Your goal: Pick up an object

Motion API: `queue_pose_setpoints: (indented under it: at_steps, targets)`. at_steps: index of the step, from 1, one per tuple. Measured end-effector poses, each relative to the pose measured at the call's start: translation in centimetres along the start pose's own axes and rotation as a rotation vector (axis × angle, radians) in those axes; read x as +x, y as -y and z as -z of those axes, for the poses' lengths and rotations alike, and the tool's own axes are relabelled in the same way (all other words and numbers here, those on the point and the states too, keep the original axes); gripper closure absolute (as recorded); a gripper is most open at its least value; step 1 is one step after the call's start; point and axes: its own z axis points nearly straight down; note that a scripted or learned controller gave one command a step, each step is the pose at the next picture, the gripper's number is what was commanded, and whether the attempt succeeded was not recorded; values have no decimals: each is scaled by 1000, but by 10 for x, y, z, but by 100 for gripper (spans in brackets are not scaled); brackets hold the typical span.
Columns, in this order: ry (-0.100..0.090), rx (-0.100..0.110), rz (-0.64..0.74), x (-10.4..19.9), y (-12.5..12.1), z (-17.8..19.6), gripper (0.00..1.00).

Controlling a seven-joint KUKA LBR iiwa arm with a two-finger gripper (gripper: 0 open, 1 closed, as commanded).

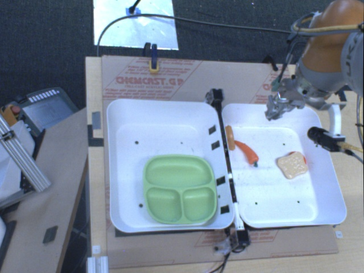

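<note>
Two white bins lie side by side. Right bin [324,209]: an orange carrot-like toy [247,151] near its left wall, a tan cracker-like piece [292,165] to its right. Gripper [274,110] hovers over the far edge, holding nothing visible. Left bin [122,152]: green divided tray [179,189].

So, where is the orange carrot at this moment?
The carrot lies in the right bin, in its left half near the divider between the bins. A small orange piece lies just left of it, and the tan cracker lies to its right.
</note>
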Motion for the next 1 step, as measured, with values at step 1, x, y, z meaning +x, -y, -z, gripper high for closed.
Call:
queue_pose_setpoints:
  at_steps: [1]
  targets:
    - [-1, 0, 1, 44, 8, 0, 100]
